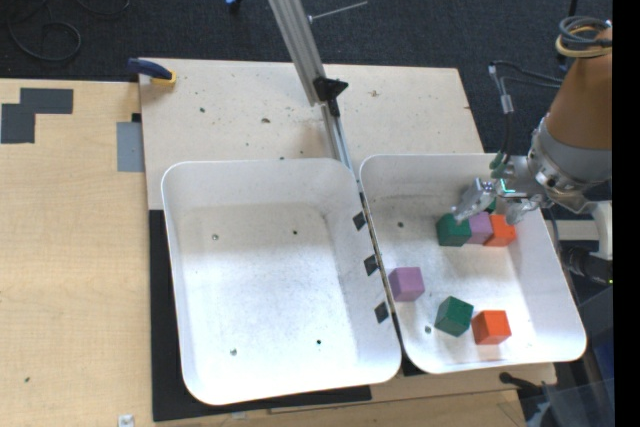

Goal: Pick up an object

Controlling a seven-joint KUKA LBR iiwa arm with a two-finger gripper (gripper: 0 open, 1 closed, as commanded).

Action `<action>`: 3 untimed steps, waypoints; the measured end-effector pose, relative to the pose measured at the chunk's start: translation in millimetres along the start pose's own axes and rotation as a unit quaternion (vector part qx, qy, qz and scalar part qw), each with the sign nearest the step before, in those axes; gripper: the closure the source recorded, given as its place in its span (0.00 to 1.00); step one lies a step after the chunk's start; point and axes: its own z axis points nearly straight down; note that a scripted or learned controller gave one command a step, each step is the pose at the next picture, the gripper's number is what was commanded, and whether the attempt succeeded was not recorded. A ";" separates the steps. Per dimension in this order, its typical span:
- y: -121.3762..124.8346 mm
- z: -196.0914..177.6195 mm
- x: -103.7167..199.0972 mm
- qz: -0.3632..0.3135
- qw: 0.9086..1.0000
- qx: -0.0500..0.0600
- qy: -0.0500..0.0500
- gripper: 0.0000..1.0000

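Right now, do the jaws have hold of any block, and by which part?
Cannot be told. The gripper sits low over a cluster of three blocks, green, purple and orange, in the right bin, but no block shows between its jaws.

Both white bins look like smooth plastic, slightly glossy, speckled with dark marks. Desk is pale matt board, scuffed and spotted; wood-look panel beside it, light grain. Slanted rail is ribbed bare metal, dull shine. Blocks, e.g. purple cube, matt, foam-like. Hand has shiny metal parts. Floor dark rough carpet.
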 end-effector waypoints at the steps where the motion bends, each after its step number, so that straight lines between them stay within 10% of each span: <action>1: 0.7 -2.1 -0.7 0.001 1.000 -0.002 -0.001 0.00; 3: -1.7 127.9 1.2 0.001 1.000 0.001 0.000 0.00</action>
